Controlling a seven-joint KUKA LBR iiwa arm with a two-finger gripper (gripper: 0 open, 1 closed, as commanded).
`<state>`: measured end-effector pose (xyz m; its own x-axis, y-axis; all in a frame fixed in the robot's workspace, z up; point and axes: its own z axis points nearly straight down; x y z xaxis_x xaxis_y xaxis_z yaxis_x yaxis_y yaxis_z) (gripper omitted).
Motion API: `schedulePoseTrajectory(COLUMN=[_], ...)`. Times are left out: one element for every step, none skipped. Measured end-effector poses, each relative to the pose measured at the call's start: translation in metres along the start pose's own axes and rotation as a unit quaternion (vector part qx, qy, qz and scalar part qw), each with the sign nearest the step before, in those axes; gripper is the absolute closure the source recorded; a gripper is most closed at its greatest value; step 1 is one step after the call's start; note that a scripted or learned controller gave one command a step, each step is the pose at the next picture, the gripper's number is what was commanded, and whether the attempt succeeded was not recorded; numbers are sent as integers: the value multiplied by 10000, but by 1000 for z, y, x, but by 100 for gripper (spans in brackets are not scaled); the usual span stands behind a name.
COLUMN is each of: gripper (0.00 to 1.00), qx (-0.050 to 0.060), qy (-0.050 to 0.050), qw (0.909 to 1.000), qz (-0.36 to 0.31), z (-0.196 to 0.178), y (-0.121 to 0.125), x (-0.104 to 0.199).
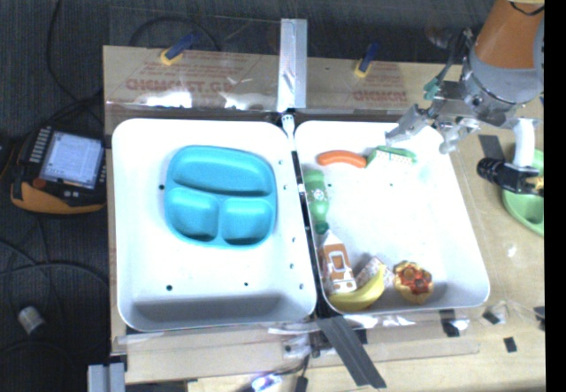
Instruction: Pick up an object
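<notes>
**Two-bin picking station, claw poised at the far edge of the right bin**

Dark carpet surrounds a pale tabletop (522,293) bearing two shallow white bins side by side. The left bin (141,293) holds a blue divided tray (221,194), lying flat near its middle. The right bin (416,213) holds the candidate objects: a toy carrot (343,158) with green top near the far wall, a green item (316,200) against the dividing wall, and, gathered at the near wall, a small printed carton (336,265), a banana (361,291) and a red-and-yellow piece (412,280). The clustering at the walls probably reflects loose objects sliding on the sloped floor. The claw (424,125) hangs over the far right corner, just beside the carrot's leaves; nothing is seen between its fingers, and whether they are spread or closed cannot be told. Red lettering on the board (203,80) behind the bins, and the carton's print, are too blurred to read.
</notes>
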<state>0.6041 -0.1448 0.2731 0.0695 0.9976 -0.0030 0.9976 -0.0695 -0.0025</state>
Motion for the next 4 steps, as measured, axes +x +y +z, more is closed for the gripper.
schedulePoseTrajectory(gripper=[0, 0, 0, 0], qx=[0, 0, 20, 28], qy=[-4, -1, 6, 7], qw=[10000, 9987, 9917, 10000], qz=[4, 506, 1283, 91], z=[-96, -120, 93, 173], y=[21, 33, -3, 50], x=[-23, -33, -37, 1])
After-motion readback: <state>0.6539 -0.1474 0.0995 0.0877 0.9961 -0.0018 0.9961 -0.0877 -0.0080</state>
